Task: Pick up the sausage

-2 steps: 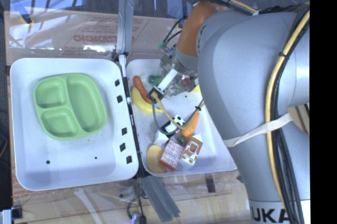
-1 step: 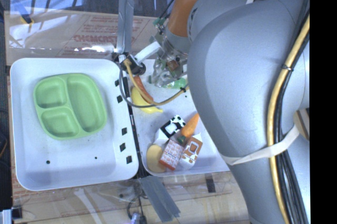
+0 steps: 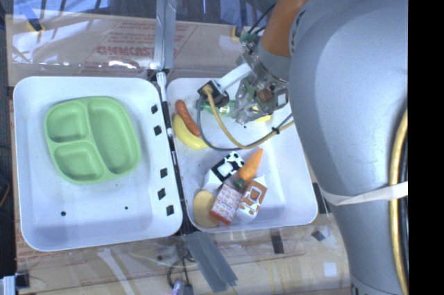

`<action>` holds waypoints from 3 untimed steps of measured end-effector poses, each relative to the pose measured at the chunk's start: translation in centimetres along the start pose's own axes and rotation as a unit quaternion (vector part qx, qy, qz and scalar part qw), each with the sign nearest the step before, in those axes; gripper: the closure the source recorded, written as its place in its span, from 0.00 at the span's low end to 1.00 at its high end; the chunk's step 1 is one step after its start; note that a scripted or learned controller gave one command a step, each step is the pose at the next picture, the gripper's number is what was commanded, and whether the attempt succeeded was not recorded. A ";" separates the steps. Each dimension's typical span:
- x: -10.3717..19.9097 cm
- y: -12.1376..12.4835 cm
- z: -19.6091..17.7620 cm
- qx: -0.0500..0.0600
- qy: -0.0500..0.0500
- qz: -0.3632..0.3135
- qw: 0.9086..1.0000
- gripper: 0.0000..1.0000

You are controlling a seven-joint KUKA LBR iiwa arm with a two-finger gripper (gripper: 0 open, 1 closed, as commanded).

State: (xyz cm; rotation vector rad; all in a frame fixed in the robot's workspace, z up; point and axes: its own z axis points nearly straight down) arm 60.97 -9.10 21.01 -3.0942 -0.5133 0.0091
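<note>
Sausage [image 3: 186, 117] lies in right bin [image 3: 295, 207], near left wall, touching banana [image 3: 189, 136]; gripper [image 3: 244, 108] hovers to its right, well apart. Jaws' opening: cannot tell, nothing visibly held. Risk: jaws catch banana instead, or nudge sausage against wall; cable [image 3: 225, 134] may snag

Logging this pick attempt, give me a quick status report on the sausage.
End effector over right bin's far end. Sausage at left wall, not held. Banana touching it.
</note>
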 end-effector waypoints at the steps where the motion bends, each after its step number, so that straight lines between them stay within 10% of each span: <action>1: 1.6 -6.7 -6.9 -0.002 0.002 -0.031 1.000 1.00; 3: 9.6 -19.3 -9.7 -0.003 0.003 -0.088 0.996 1.00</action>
